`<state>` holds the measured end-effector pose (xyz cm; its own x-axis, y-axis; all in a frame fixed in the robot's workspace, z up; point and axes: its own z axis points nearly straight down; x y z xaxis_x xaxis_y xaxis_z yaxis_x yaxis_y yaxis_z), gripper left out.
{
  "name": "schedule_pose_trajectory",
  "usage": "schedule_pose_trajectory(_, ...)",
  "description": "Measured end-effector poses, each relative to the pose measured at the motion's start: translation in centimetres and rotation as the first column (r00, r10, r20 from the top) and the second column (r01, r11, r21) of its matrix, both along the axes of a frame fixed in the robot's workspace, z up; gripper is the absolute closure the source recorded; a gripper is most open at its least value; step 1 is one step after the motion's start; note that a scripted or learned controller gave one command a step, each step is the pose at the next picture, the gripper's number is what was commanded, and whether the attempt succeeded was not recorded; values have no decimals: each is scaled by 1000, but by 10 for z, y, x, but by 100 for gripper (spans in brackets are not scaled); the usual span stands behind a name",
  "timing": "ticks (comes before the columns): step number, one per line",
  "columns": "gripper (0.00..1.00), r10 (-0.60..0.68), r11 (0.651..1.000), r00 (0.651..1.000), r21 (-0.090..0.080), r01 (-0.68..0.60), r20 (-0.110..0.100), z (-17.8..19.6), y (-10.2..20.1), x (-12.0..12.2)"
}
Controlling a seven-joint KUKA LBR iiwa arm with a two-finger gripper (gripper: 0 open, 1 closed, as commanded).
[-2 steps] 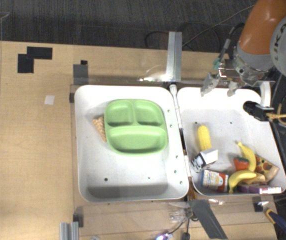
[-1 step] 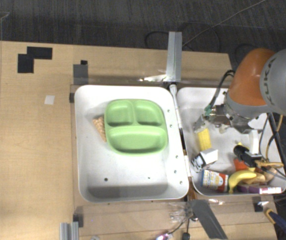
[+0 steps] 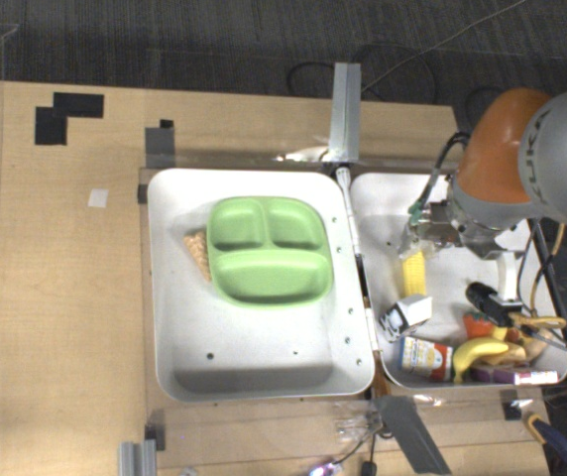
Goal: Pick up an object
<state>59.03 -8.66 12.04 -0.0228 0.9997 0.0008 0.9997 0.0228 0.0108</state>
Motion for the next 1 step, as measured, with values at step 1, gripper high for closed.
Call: schedule_pose_trajectory(1, 100, -41, 999, 999, 0, 41, -3, 117, 63, 58)
